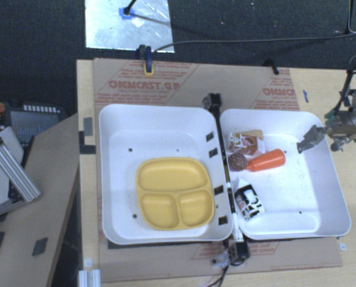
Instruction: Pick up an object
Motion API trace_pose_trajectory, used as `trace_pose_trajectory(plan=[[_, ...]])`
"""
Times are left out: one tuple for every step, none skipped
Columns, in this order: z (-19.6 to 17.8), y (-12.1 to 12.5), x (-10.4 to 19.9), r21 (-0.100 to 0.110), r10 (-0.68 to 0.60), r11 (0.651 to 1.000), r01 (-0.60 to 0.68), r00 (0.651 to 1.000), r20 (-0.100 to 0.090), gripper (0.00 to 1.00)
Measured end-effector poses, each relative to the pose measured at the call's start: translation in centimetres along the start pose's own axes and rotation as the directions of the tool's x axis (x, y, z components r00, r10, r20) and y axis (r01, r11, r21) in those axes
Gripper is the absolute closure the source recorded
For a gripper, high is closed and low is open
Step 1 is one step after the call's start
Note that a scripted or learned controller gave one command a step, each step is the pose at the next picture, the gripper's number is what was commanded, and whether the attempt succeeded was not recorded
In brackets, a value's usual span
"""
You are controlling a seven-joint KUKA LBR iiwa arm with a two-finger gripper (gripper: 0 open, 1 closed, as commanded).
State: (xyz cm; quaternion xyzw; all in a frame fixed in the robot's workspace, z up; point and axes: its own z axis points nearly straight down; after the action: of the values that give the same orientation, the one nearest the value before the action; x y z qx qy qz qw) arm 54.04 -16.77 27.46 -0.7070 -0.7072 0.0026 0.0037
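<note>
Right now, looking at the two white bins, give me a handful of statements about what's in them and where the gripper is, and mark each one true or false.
1. The yellow divided plastic plate lies in the left white bin. True.
2. The orange carrot-shaped toy lies on the yellow plate. False: it lies in the right white bin, near the bins' shared edge.
3. The gripper is over the right bin's far right part, apart from the carrot toy. True.
4. The small black and white box sits in the left bin. False: it sits in the right bin, nearer the camera than the carrot toy.
5. The gripper holds the carrot toy. False: the toy lies on the bin floor, clear of the gripper.
</note>
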Motion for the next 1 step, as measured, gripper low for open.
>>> trace_pose_trajectory(plan=[[-0.56,0.20,0.05,-0.010,-0.003,1.000,0.003,1.000,0.002,0.00]])
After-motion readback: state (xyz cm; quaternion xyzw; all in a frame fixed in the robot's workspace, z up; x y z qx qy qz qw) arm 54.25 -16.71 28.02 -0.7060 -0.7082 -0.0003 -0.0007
